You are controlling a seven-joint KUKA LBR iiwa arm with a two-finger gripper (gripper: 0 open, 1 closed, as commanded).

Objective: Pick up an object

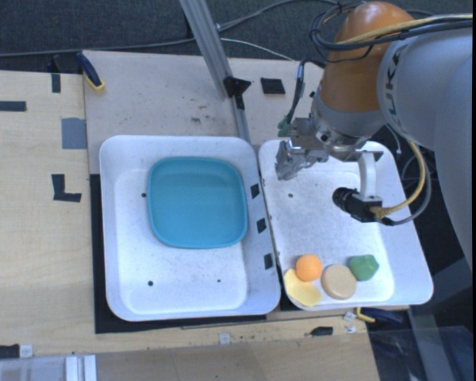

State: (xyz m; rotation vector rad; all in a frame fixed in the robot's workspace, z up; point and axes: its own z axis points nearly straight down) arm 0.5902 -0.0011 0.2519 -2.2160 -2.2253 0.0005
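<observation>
Arm [412, 78] above the right bin [404, 236], its gripper [289, 163] low over that bin's far left corner (how far the fingers stand apart cannot be told; nothing visible between them). Left bin [119, 236], left of the gripper, holds a blue plate [197, 202]. Well nearer than the gripper, along the right bin's near edge: yellow piece [301, 294], tan disc [339, 282], green piece [364, 267], orange ball [308, 267].

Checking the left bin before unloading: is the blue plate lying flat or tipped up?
Flat. The blue plate lies face up on the floor of the left bin, its whole rounded rim visible, nothing on it.
</observation>
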